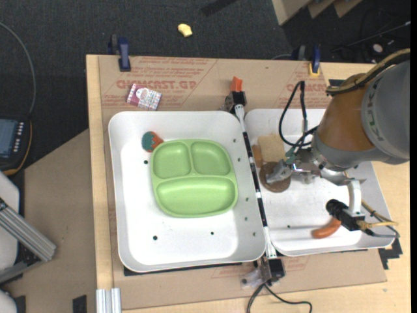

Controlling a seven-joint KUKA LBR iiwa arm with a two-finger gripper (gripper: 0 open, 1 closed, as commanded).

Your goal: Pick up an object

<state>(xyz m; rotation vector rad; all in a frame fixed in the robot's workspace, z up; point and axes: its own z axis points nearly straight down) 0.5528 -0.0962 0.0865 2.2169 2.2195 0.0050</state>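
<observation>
Dark carpet floor [58, 18], cardboard-topped bench [195, 77], yellow scrap [186, 29] on the carpet, black cable [26, 57] at left

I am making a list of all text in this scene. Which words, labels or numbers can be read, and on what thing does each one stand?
"CHEMCAST GP" or close to it: faint red print repeated across the brown board under the bins; the letters are blurred, so the reading is uncertain.
Small pink and white packet on the board: its print is too small to read.
Dark device at the left edge: its screen is unreadable.
</observation>
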